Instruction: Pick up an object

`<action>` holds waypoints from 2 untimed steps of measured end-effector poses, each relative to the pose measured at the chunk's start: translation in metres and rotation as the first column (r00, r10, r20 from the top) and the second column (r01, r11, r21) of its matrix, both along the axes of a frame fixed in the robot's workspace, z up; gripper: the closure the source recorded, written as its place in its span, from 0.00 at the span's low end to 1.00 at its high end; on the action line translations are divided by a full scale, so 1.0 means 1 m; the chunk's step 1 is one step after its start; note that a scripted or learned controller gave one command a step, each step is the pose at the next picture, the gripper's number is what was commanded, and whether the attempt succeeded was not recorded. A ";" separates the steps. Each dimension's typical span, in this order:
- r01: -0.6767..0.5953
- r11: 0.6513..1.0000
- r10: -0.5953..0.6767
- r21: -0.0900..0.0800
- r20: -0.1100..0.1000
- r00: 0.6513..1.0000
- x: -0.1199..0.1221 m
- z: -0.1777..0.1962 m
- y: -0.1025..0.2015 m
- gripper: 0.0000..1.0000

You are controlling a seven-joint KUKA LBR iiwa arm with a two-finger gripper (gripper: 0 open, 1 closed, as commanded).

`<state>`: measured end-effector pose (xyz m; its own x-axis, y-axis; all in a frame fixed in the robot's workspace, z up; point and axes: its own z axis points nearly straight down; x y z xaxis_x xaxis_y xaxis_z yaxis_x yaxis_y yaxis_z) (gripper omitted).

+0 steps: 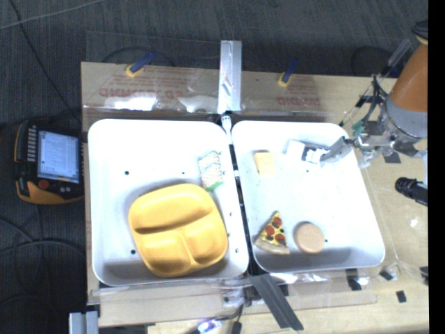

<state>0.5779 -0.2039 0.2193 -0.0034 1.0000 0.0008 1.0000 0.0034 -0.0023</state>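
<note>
Pale yellow and blocky, a cheese-like cube (263, 162) is lying in the upper left of the right bin (361, 207). I am holding my end effector (314, 154) just right of it, its opening impossible to judge.

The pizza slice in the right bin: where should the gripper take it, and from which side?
Probably straight from above, fingers closing across the two long edges of the pizza slice near its wide crust end. It lies flat on the right bin's floor, its crust near the front wall and the round tan disc lying apart to its right, so a side approach looks crowded.
</note>
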 end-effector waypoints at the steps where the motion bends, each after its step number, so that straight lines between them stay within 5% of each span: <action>1: -0.035 0.999 0.035 -0.002 0.000 0.999 0.069 -0.105 -0.008 0.00; 2: 0.028 1.000 -0.028 -0.004 0.014 1.000 0.069 -0.119 0.000 0.00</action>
<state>0.6467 -0.2043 0.0998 0.0245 0.9997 -0.0036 0.9996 -0.0245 0.0121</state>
